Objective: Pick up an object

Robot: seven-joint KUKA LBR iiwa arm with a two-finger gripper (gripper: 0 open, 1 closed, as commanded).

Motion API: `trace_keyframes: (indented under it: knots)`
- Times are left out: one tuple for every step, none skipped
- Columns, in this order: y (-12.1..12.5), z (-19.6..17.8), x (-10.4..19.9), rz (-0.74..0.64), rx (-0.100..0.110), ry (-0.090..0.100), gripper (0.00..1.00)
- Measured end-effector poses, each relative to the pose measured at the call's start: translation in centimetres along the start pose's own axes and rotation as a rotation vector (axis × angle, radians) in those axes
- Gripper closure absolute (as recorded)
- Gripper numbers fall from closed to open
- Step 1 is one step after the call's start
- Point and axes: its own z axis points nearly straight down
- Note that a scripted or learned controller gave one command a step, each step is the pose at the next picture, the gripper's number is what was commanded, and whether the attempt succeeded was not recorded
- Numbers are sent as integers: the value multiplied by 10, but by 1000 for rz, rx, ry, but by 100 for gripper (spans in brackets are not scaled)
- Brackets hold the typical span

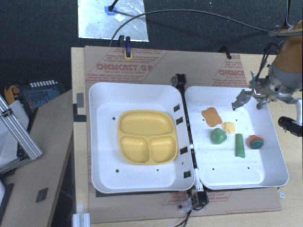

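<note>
The right bin [265, 174] holds several small items: an orange slab [211, 116], a pale yellow lump [228, 127], a round green piece [218, 136], a green stick [239, 145] and a red and teal piece [255, 142]. My gripper [249, 102] hovers over the bin's far right part, above and to the right of the orange slab. Its fingers are spread open with nothing between them.
A yellow tray [144, 137] with three compartments lies in the left bin [102, 126]. A black divider [185, 131] runs between the bins. Clutter sits off the bench at the left edge.
</note>
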Motion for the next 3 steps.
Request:
trace_keyframes:
  knots:
    - [3,-8,0,-3,-13,-2,0]
    - [2,54,3,-2,-9,-2,0]
    - [3,105,3,-2,-12,-3,0]
